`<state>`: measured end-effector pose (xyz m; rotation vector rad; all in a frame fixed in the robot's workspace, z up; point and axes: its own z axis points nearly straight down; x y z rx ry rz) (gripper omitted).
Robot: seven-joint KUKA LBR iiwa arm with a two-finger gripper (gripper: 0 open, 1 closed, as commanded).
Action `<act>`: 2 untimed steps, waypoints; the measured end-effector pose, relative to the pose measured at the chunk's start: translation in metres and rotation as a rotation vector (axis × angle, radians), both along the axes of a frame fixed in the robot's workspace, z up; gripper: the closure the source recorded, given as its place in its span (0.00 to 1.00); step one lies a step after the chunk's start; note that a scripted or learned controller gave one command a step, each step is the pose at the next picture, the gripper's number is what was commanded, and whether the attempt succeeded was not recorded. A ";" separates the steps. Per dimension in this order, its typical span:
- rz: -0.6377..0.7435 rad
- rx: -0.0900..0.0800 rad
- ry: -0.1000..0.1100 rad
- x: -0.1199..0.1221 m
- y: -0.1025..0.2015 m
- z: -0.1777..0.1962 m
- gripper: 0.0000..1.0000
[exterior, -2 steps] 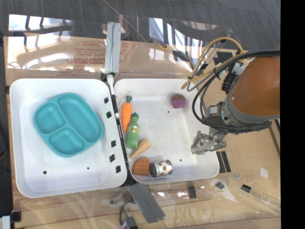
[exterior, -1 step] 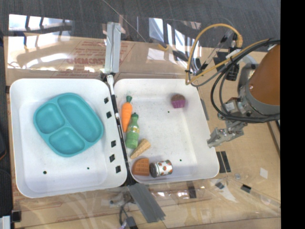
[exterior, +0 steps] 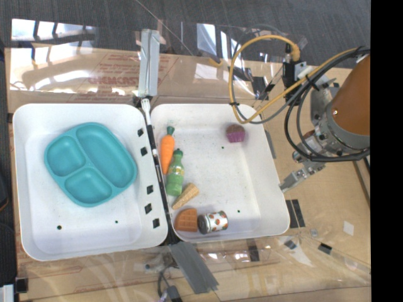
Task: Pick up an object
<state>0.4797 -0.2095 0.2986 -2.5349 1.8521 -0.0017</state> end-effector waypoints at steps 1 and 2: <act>0.252 0.000 0.003 0.003 0.009 -0.017 1.00; 0.651 -0.001 -0.004 -0.001 0.011 -0.002 1.00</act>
